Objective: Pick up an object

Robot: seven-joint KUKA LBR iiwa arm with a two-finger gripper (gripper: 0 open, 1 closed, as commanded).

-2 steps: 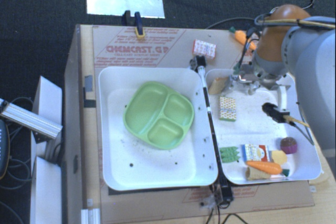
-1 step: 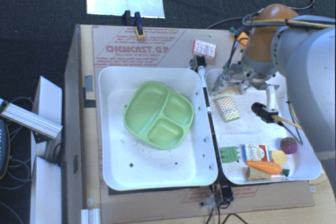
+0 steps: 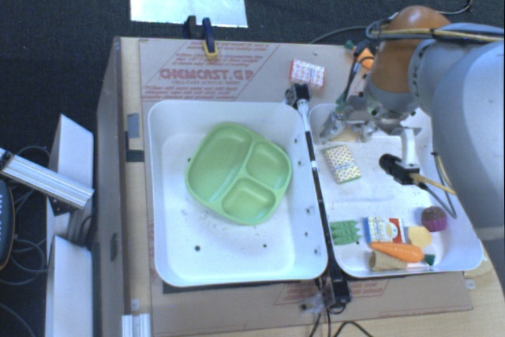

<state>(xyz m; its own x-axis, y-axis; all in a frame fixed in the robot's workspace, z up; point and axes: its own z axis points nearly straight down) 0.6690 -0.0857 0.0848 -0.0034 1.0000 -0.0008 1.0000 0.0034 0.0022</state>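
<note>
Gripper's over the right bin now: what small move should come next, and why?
Probably ease straight down and slightly toward the patterned card. The gripper sits just above it at the right bin's upper end with nothing visibly between its fingers, and the card lies flat, apart from the carrot and other items.

Two shallow white plastic bins are sitting side by side — the left bin [image 3: 170,249] at nine o'clock, the right bin [image 3: 465,252] at three. One pale green three-compartment plate [image 3: 239,172] is lying in the left one. One orange carrot [image 3: 397,252], one dark purple round piece [image 3: 433,219] and one patterned flat packet [image 3: 342,163] are resting in the right.
</note>
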